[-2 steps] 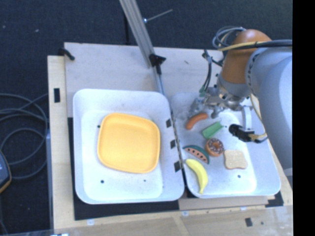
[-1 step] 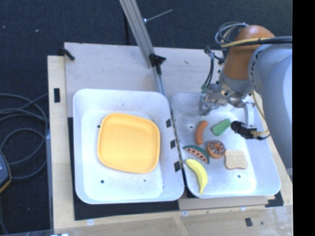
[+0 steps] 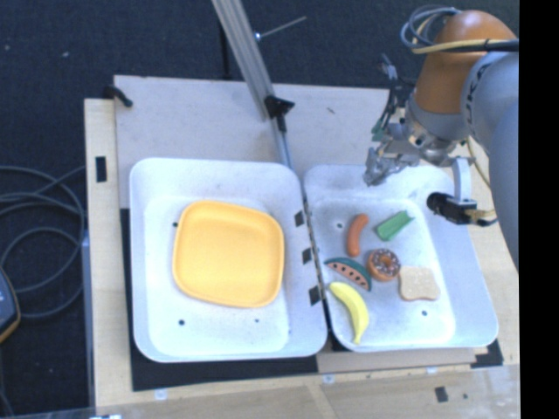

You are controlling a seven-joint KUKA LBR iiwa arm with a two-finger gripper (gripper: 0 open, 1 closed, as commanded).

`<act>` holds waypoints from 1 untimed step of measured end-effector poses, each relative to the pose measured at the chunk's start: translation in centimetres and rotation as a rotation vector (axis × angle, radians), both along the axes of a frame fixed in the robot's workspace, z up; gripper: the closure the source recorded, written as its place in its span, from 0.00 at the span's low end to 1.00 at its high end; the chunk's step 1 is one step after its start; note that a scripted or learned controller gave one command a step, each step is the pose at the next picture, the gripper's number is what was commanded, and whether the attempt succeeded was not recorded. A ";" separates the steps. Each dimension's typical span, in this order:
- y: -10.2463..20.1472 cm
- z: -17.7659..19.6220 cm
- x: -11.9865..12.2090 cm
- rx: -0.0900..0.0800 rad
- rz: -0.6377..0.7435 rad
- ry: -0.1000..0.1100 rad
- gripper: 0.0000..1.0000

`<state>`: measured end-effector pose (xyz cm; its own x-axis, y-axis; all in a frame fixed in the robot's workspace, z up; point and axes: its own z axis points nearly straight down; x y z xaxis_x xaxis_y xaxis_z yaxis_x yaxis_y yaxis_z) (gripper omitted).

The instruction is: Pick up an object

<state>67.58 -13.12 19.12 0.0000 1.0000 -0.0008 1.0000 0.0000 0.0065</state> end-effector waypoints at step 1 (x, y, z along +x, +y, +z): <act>-0.7 6.2 0.0 0.000 0.000 0.000 1.00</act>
<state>67.57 -13.80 25.31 0.0003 1.0000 -0.0010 1.0000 -0.0003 0.0065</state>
